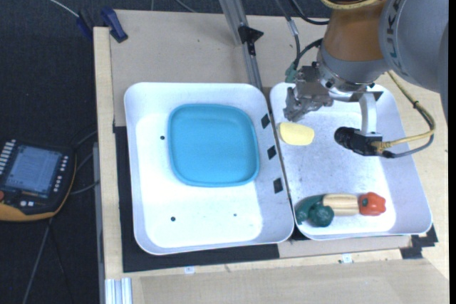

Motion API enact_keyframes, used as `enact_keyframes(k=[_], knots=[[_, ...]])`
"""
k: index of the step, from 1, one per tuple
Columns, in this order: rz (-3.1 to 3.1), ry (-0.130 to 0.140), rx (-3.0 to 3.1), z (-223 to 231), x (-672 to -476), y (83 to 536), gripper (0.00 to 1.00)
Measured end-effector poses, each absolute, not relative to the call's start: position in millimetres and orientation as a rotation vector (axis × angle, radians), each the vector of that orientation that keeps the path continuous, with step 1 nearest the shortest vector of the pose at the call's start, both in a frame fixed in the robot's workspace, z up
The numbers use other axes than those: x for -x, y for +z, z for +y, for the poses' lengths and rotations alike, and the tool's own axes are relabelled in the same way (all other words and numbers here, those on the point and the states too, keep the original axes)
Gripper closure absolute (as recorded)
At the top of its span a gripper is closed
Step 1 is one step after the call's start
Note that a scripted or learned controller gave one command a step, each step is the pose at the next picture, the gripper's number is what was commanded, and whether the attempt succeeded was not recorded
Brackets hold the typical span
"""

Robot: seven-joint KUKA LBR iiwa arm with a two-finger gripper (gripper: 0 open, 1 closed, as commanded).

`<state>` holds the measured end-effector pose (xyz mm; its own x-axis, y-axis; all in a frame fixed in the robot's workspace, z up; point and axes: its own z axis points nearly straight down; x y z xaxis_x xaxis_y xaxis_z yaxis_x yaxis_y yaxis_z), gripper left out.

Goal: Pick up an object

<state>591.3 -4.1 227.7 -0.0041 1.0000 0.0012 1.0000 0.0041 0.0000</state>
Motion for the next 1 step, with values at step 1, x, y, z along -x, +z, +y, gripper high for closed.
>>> enact_keyframes(k=[1], knots=[[-2.227,-0.003,2.215,48.9,-562.6,235.1,1.0]])
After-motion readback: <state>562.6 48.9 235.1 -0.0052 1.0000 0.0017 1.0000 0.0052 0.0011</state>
